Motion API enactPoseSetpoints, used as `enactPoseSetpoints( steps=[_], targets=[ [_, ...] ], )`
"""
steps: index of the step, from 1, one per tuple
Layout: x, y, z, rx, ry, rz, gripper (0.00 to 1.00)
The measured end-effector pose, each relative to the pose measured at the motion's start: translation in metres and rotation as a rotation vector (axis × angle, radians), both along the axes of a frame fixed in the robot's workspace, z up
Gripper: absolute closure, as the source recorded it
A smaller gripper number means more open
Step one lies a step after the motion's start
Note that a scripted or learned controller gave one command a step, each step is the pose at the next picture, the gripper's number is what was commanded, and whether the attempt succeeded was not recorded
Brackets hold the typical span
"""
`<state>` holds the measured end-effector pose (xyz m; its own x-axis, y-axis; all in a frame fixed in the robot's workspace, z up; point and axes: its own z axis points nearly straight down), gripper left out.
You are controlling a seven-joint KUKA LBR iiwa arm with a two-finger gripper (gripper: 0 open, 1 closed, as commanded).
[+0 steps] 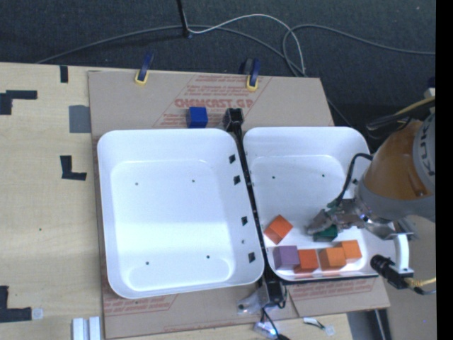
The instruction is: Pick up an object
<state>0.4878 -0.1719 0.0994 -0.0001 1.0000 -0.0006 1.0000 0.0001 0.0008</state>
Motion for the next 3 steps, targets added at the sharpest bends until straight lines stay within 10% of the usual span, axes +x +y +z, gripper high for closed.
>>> enactPoseSetpoints(
  steps=[1,3],
  targets=[
    [0.052,0.092,0.093,0.003,-0.007,0.010,1.00],
    [0.108,0.223,0.106,0.001,0.002,0.005,1.00]
  ],
)
